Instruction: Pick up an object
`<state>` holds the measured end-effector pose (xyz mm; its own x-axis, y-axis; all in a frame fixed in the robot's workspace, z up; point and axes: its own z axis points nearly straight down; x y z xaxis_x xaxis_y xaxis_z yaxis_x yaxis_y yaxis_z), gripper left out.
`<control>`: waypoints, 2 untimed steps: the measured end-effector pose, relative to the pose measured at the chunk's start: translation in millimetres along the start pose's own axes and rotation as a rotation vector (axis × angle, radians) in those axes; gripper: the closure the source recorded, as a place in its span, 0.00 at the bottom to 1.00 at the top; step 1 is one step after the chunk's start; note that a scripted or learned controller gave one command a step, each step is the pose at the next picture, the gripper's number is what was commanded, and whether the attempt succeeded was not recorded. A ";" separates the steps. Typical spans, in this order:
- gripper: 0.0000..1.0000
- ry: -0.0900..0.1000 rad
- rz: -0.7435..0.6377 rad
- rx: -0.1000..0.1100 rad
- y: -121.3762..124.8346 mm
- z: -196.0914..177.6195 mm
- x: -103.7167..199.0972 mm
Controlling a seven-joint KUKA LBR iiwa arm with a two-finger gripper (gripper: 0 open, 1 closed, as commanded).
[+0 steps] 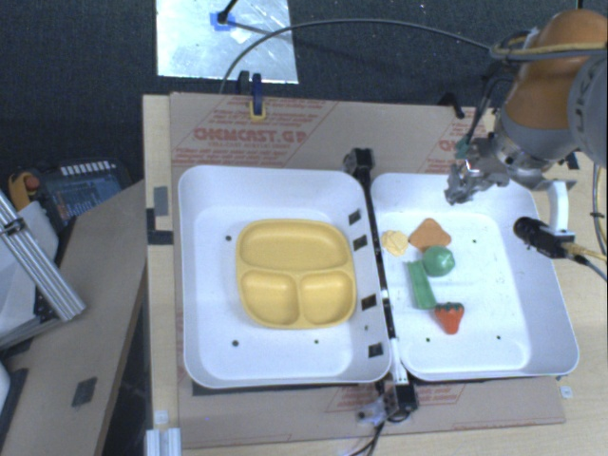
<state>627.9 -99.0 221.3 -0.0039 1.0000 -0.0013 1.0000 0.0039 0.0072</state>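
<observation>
Arm (556, 74) above right bin (532, 331); gripper (463, 186), finger state indiscernible, hovers over the bin's far edge. Toys cluster mid-bin: green block (420, 286), orange piece (430, 232), ball (439, 260), carrot (449, 317). Best centred over one isolated item before descent

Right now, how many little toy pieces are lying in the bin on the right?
5: a pale yellow piece nearest the divider, an orange flat piece, a green round ball, a green long block, and an orange-red carrot-like piece nearest the front.
</observation>
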 end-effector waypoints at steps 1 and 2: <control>1.00 0.000 -0.001 0.000 1.8 -46.6 -0.3; 1.00 0.002 -0.004 0.006 -21.0 -49.5 52.5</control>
<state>606.3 -46.5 270.6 -0.0081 1.0000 0.0008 1.0000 0.0081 0.0010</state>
